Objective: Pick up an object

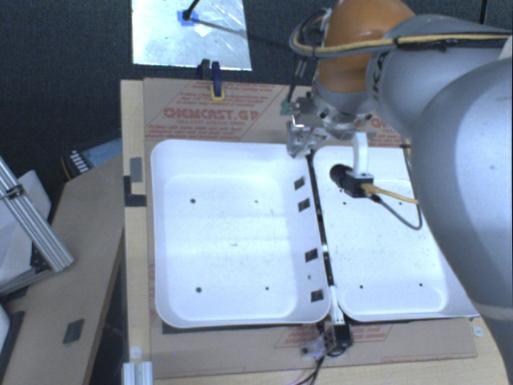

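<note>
- Grey arm [449,135] fills the 3 o'clock side, its orange band [361,22] at 1 o'clock
- Brown board [208,112] printed CHEMCAST lies under both bins on a dark surround
- Left bin [232,239], white and shallow, sits at centre toward 8 o'clock
- Right bin [385,255], also white, sits at 4 o'clock, touching the left bin
- Shiny metal sheet [188,26] at 11 o'clock
- Aluminium rail [32,223] at 9 o'clock
- Gripper [303,141] hangs over the bins' shared rim at its 12 o'clock end; whether it is clenched, released or carrying something cannot be told
- Blue and yellow clamp [215,77] at 12 o'clock
</note>
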You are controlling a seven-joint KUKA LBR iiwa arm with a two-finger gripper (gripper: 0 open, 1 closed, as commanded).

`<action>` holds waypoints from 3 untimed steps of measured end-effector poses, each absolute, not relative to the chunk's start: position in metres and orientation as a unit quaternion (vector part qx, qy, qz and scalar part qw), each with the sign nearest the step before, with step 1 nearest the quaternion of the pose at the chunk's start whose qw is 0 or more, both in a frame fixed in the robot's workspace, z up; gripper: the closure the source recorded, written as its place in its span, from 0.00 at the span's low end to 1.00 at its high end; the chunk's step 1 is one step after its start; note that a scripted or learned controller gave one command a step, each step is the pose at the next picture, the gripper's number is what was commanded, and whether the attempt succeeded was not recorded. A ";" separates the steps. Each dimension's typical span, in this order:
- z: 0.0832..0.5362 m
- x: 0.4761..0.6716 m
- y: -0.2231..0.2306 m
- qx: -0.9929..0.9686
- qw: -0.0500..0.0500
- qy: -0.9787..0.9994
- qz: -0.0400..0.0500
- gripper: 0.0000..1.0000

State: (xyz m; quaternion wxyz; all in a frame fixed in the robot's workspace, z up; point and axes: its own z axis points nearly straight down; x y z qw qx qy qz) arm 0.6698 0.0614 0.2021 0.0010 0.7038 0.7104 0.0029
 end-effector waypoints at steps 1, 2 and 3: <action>0.241 0.669 0.112 0.704 0.001 0.711 0.003 1.00; 0.242 0.669 0.105 0.707 0.001 0.708 0.001 1.00; 0.266 0.668 0.173 0.703 0.000 0.711 0.003 1.00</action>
